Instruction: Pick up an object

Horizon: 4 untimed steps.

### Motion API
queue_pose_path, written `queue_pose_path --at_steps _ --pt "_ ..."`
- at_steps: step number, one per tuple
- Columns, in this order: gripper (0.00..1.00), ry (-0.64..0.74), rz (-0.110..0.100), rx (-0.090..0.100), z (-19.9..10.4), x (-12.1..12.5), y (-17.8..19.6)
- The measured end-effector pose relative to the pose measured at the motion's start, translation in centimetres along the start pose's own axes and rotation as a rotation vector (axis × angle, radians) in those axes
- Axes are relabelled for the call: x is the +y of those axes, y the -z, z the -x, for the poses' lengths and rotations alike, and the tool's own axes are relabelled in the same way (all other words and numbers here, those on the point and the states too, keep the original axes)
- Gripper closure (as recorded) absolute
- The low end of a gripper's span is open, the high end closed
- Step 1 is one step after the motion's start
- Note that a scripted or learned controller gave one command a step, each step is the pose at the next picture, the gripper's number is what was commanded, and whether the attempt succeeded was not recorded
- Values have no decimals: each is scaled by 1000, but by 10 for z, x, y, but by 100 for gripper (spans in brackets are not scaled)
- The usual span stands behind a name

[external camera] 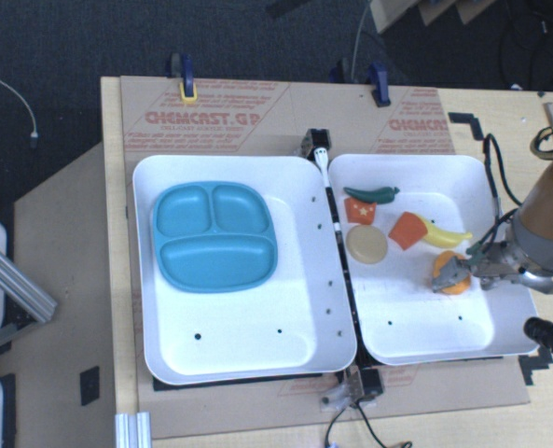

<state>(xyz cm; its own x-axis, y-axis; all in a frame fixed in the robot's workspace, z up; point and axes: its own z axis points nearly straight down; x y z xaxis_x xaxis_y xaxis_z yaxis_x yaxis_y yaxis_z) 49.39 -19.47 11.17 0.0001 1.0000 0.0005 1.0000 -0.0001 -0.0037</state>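
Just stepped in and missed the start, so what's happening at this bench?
A robot arm reaches into the right bin from the right, its gripper down at a small orange object near the bin's right side. Whether it has a grip isn't visible. Nearby lie a green pepper, a beige disc and a banana. The left bin holds a blue divided plate.

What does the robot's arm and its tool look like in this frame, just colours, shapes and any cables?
The arm comes in from the right as a rounded body, tan-orange above and grey below near the wrist. The tool is a small dark grey metal piece sticking out leftward over the right bin. A black cable curves along the bin's right side toward the arm.
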Motion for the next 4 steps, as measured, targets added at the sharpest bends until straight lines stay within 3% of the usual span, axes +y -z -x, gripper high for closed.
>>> queue_pose_path --at_steps 1,4 --pt "100 -1 6 -3 1 1 13" --pt "100 2 12 -4 -11 3 174"
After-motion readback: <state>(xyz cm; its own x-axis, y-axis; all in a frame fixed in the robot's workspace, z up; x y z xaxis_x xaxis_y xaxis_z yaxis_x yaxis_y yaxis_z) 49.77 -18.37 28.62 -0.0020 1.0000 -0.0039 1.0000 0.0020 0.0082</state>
